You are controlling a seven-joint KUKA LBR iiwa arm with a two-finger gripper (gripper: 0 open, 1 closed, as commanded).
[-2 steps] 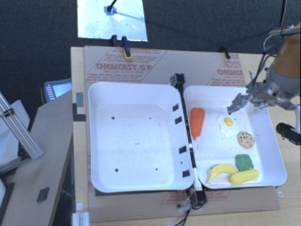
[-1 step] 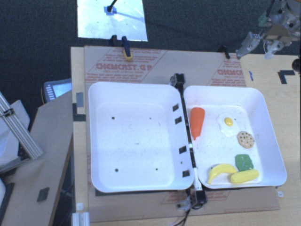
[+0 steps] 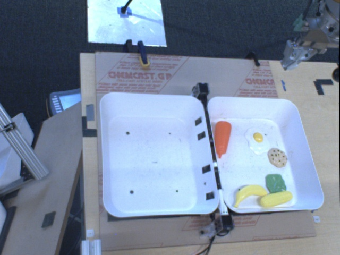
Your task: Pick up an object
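Two shallow white plastic bins sit side by side on a brown printed cardboard sheet [image 3: 159, 70] laid over the pale wooden bench [image 3: 64, 158]. The left bin [image 3: 111, 102] has a smooth, faintly speckled floor with a few small dark holes. The right bin [image 3: 303, 137] holds the toy foods: a tapered orange carrot [image 3: 221, 137] lies lengthwise near the divider; a fried egg [image 3: 257, 140], flat and white with a glossy yellow yolk, lies to its right; a round tan cookie [image 3: 277, 156] dotted with dark chips sits just below the egg. Near the front wall, a lumpy green piece [image 3: 275, 182] rests just above a smooth yellow oblong [image 3: 275, 198], and a curved yellow banana [image 3: 248, 193] lies just left of that. Black clips [image 3: 201, 90] join the bins along the centre seam. The gripper [image 3: 294, 52], grey metal, hangs at the upper right, well apart from the bins and above the bench's back edge; whether it is spread or closed cannot be made out. A shiny square sheet [image 3: 126, 14] lies on the dark carpet behind.
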